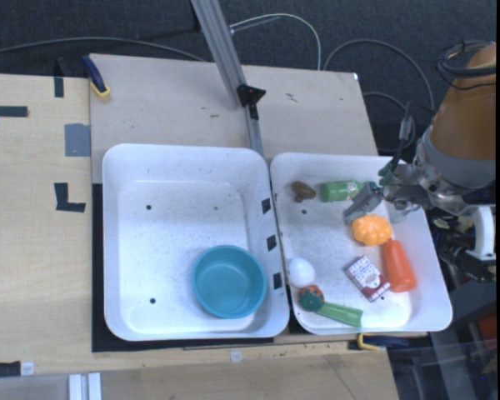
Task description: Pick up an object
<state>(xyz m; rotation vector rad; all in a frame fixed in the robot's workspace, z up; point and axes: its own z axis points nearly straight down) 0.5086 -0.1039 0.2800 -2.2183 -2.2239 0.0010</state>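
Observation:
The right bin (425, 311) holds several objects. An orange lumpy fruit (372, 230) lies near its middle right. My gripper (382, 207) hovers just above it, open, one finger (360, 203) slanting down to the fruit's left; nothing is between the fingers. Close by are a red-orange cylinder (399, 266), a small red carton (367, 277), a green bottle (339, 192), a brown lump (302, 191), a white egg (301, 270) and a red-and-green toy with a green handle (329, 307).
A blue bowl (228, 281) sits in the left bin (150, 182) at its front right. A grey pole (221, 40) slants in from above and ends at the bins' shared wall. Cables lie behind the bench.

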